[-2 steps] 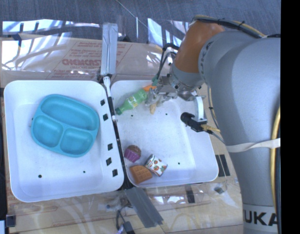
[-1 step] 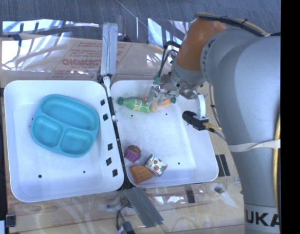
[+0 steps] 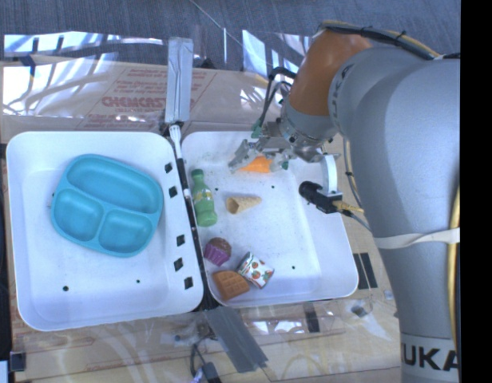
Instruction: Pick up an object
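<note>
Overhead, at a slant, two shallow white bins sit side by side on a bench. The grey arm (image 3: 390, 134) reaches in from the right of the frame, and its gripper (image 3: 260, 158) is low over the upper part of the right bin (image 3: 334, 254). The jaws look spread apart and hold nothing. A small orange wedge (image 3: 259, 167) lies on the bin floor just below and between them, and no clamping shows.

That orange wedge is the likeliest thing to pick up. It looks like a light, rigid toy piece, smooth and probably a little slippery, tapering to a point on its left. A grip across the thicker right end would likely hold better than one at the narrow tip, which could squirt out.

Just below it, near the centre of the frame, lies a tan cone (image 3: 244, 204), close but apart. A green bottle (image 3: 203, 199) lies along the bin's left wall. In the lower part of this bin, well away, are a purple cupcake (image 3: 217, 251), a brown biscuit (image 3: 230, 283) and a small patterned can (image 3: 258, 270). The bin's upper wall is near and may crowd the approach. The left bin (image 3: 38, 278) holds a blue divided plate (image 3: 106, 206).
</note>
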Controlling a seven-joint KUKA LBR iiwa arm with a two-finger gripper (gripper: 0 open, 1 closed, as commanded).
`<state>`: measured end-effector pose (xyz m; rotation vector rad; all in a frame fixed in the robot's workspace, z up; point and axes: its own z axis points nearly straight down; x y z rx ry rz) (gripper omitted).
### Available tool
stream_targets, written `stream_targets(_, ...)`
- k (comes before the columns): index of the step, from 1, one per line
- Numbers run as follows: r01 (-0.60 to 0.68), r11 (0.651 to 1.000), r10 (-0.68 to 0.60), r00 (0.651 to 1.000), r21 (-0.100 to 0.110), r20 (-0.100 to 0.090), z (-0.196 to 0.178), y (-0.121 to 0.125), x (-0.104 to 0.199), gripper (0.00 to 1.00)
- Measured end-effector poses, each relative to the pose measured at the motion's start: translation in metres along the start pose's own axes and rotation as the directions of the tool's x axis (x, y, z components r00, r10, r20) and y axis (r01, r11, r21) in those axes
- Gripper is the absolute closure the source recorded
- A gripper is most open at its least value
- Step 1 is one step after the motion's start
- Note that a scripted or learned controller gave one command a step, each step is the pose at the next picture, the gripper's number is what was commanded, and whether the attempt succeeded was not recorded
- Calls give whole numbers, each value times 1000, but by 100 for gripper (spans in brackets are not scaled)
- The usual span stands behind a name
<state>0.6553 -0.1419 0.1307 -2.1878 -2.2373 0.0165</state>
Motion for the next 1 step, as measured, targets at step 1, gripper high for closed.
stream_targets(1, -14, 1000, 14, 1000, -11, 1, 40, -30, -15, 0)
